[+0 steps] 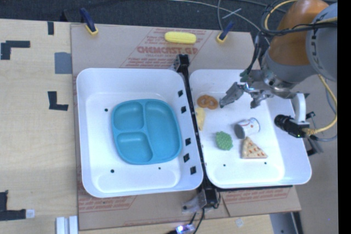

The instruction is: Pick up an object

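While unreadable, red print [159, 52] on cardboard [112, 46]

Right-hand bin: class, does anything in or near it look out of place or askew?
Two things. A yellow banana lies outside both bins, on the cardboard behind them. Inside the right bin, a small can lies on its side, not upright. The pretzel, broccoli and pizza slice simply lie loose.

Blue tray [146, 131], green broccoli [223, 141], white bins [88, 118], yellow banana [180, 37]
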### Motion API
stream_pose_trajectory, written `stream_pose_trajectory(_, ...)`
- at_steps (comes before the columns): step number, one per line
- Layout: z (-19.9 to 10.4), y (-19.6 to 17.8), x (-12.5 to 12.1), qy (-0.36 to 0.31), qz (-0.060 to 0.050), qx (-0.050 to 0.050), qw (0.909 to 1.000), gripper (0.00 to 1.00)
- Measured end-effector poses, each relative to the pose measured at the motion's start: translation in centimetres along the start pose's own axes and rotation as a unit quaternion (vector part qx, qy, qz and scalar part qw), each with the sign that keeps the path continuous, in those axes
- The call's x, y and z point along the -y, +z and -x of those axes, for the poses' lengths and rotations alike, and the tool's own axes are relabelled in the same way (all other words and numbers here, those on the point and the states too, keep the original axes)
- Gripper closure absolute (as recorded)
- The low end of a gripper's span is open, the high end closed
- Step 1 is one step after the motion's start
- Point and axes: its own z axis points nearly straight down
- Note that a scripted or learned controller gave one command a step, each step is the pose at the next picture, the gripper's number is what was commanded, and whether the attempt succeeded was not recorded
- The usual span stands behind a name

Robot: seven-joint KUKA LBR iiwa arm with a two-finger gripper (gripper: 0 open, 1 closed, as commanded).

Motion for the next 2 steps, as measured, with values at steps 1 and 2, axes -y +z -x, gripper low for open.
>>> stream_pose_trajectory(1,0.0,-0.8,-0.3,-0.002,0.007,0.001,1.0,0.0)
stream_pose_trajectory(2,0.0,3.7,-0.8,-0.001,0.005,0.001,1.0,0.0)
